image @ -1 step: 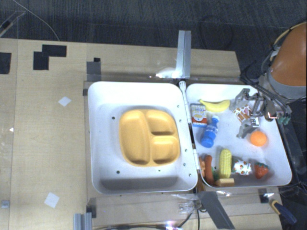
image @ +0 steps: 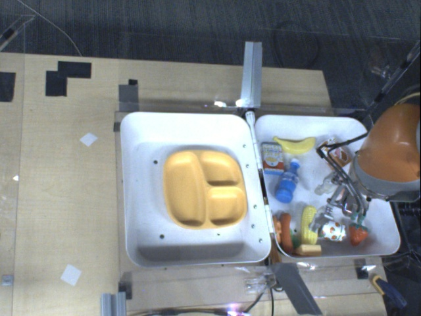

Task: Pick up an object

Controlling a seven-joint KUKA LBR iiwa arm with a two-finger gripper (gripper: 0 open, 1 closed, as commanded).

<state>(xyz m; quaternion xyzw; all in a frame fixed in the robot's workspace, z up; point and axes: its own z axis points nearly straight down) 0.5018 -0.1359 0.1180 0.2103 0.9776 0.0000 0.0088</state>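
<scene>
Near the right white bin's [image: 385, 245] front edge, the gripper [image: 334, 210] is lowered over toys; jaw state can't be told, nothing visibly lifted yet.

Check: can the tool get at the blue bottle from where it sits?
Probably yes. The blue bottle lies uncovered in the right bin, with the tool already low in that bin just to its right; nothing lies between them.

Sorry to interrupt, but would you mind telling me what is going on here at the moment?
A robot arm has its hand low in the right bin, among toy food: a banana, a corn cob and a blue bottle. The left bin holds a yellow divided tray.
</scene>
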